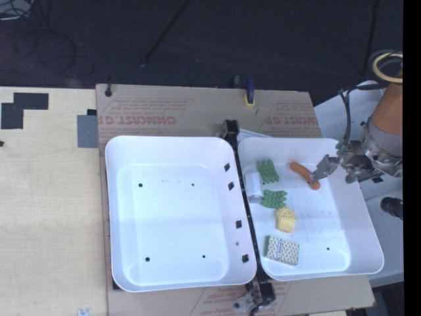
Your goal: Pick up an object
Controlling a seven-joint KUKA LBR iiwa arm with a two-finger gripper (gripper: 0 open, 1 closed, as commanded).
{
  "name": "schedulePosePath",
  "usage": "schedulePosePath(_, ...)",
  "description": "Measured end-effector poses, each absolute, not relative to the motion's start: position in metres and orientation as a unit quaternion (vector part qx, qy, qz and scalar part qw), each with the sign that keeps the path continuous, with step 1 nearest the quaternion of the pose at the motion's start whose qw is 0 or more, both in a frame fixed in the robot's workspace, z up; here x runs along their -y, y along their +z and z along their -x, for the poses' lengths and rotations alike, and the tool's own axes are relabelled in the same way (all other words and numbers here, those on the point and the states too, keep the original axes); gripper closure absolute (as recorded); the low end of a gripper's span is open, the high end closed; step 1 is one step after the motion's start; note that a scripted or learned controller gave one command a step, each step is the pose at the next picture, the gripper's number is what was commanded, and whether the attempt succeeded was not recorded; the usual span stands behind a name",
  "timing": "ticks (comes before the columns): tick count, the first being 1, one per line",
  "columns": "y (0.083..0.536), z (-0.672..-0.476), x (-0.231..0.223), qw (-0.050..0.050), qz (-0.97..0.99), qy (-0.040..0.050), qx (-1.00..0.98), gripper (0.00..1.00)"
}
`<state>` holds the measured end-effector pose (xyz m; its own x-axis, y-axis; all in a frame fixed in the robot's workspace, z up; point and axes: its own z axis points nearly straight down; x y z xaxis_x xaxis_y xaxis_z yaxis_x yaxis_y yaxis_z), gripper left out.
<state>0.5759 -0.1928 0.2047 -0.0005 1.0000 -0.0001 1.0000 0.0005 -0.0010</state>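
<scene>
The camera view shows the right bin (pixel 358 242) with a patterned packet (pixel 283 249) nearest, then a yellow corn toy (pixel 285 220), two green toys, and an orange carrot toy (pixel 304 174). The gripper (pixel 323 170) sits beside the carrot; I cannot tell its grip.

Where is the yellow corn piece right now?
The yellow corn piece lies in the right bin, left of its middle, just below the lower green object and above the patterned flat packet.

R bin (pixel 358 242) holds carrot (pixel 304 174), corn (pixel 285 220) & packet (pixel 283 250); L bin (pixel 122 176) just beside it
</scene>
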Motion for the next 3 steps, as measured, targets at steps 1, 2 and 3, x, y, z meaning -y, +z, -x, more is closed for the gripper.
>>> schedulePosePath(1,0.214,-0.576,0.193,0.001,0.707,0.0005,0.708,1.00)
schedulePosePath(2,0.213,-0.481,0.209,0.004,0.709,0.0023,0.705,1.00)
schedulePosePath(3,0.262,-0.484,0.114,0.001,0.704,-0.0013,0.710,1.00)
